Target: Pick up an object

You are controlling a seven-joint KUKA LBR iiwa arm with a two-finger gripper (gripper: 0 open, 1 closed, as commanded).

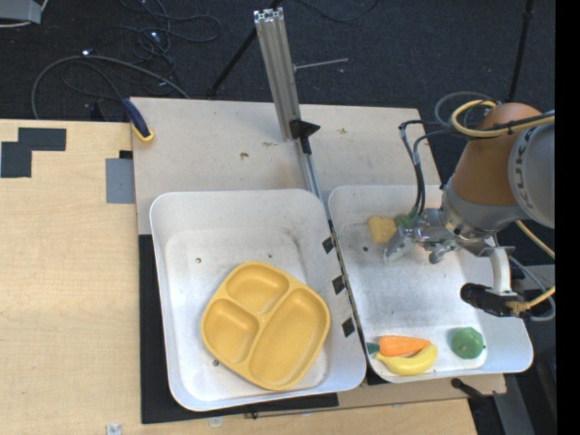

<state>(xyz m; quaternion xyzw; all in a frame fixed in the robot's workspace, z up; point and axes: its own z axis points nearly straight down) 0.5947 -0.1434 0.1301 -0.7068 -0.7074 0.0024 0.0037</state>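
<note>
Carrot (402, 344), banana (410, 361) in right bin (426, 288); yellow tray (265, 323) in left bin (181, 243).

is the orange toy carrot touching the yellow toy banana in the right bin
Touching. The camera view shows the orange toy carrot lying right along the top of the yellow toy banana, with no bin floor visible between them.

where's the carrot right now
The carrot lies in the right bin, at its near edge, resting against the banana, left of the green fruit.

Glossy yellow plastic divided plate (265, 324), scuffed matt white bins (181, 243), brushed metal post (278, 71).
</note>
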